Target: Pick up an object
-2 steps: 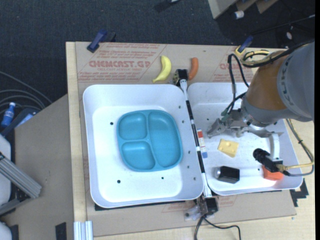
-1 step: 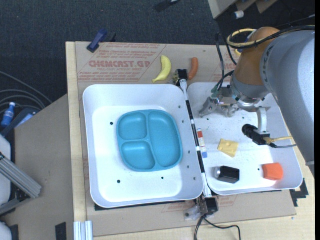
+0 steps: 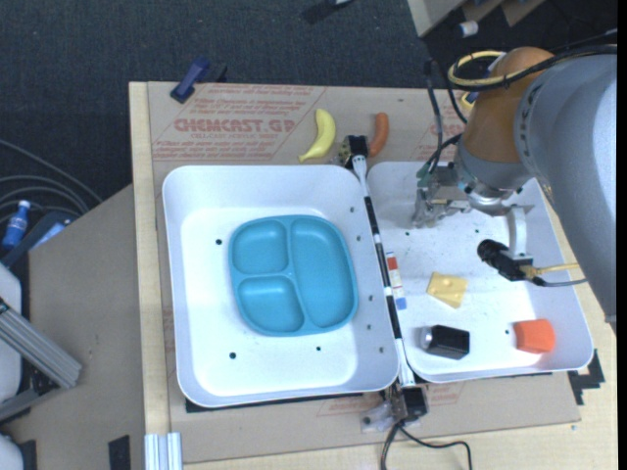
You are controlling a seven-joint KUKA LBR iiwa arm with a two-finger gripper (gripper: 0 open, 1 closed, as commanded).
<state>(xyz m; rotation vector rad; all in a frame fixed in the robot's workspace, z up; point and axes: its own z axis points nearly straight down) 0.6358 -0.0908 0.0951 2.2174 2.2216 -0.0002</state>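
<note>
Black block (image 3: 446, 341) lies nearest the front, on the floor of the right bin (image 3: 490, 311) close to its front left corner. Its long axis runs across the bin from left to right, with the right end dipping slightly toward the front rim. Orange block (image 3: 535, 336) sits at about the same depth by the front right corner, well apart from the black one. It looks almost square, so I can read no clear long axis. A little farther in lies the yellow wedge (image 3: 448, 289), left of the bin's middle and just beyond the black block without touching it. Its longer side also runs roughly left to right, with the right end angled slightly toward the front.

Across the divide, a blue three-part plate (image 3: 294, 272) rests flat in the middle of the left bin (image 3: 196, 262).

Farther back, my gripper (image 3: 436, 211) points down over the far left part of the right bin, apart from the wedge. Whether my jaws are spread or pressed together I cannot tell.

Beyond both bins, on the bench (image 3: 245, 116), a banana (image 3: 318, 135) lies curved with its length running front to back. Just to its right, an orange sausage-shaped piece (image 3: 378, 133) lies much the same way.
</note>
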